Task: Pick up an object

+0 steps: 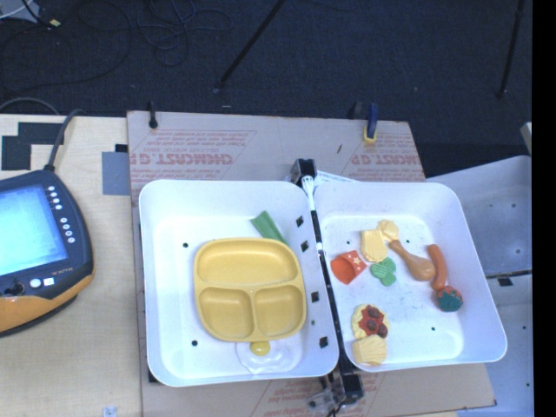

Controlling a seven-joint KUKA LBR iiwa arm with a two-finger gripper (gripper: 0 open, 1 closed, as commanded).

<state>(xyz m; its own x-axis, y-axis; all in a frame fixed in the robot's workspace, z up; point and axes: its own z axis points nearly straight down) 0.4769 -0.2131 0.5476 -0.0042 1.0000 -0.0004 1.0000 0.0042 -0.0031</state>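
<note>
The right bin (473, 320) holds several toy foods: a red piece (347, 268), a small green piece (384, 272), a pale yellow piece (374, 243), a tan drumstick (411, 261), an orange carrot with a green top (440, 276), and a yellow slice with red topping (371, 333). In the left bin (165, 320) lies a yellow divided plate (250, 287), with a green piece (268, 227) at its far edge and a small yellow piece (259, 348) at its near edge.
A teach pendant with a lit screen (35, 241) rests on the bench at the left. A blue clamp (371, 122) stands at the board's far edge. Dark floor with cables lies beyond the bench.
</note>
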